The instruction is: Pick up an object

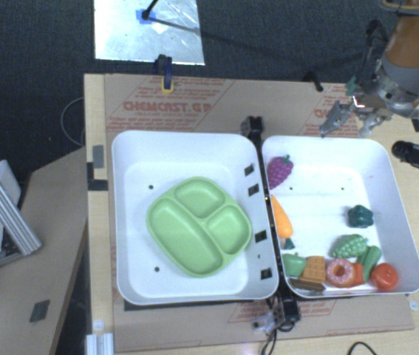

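Toy food crowds the near edge of the right bin (pixel 386 161), where we see a doughnut (pixel 340 272), a tomato (pixel 384 275), a cracker (pixel 314 269) and a green bunch of grapes (pixel 349 246) packed almost touching; we judge they have slid there because the bin's floor slopes toward us. Farther up, a carrot (pixel 281 219) lies against the divider wall, a purple bunch of grapes (pixel 280 169) sits in the far left corner, and a dark green broccoli piece (pixel 359 215) stands alone, well apart from the rest. Beside them, the left bin (pixel 131 191) carries a green divided plate (pixel 198 226) lying flat on its floor. Above the right bin's far rim we find the gripper (pixel 352 120) with its jaws spread and nothing between them, hanging clear of every toy, so that, in our judgement, any pick is yet to begin. Isolated pieces look the easiest targets.
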{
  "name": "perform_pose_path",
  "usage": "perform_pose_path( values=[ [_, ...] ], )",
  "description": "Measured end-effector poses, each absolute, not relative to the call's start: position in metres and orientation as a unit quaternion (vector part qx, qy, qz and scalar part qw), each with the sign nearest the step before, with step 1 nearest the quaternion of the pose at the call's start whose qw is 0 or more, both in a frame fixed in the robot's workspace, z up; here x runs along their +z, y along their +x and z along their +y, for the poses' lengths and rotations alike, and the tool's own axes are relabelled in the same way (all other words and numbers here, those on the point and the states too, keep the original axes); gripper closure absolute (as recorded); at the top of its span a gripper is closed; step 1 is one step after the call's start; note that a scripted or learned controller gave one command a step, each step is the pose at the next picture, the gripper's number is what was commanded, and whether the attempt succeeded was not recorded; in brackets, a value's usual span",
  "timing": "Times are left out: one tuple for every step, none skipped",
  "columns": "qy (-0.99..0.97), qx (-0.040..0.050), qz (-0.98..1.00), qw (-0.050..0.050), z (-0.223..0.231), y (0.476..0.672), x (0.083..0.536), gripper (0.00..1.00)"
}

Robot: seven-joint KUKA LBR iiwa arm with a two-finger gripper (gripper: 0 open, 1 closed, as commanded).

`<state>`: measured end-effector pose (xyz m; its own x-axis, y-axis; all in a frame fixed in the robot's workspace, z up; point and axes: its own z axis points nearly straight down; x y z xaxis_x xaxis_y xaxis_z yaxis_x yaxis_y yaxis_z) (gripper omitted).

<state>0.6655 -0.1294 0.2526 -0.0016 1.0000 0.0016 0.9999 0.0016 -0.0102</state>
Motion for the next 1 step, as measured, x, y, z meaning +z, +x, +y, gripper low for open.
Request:
perform_pose_path(
  values=[
    [-0.706,-0.0005,-0.708,-0.001,-0.1291,0.6674,0.2605,0.0]
  ],
)
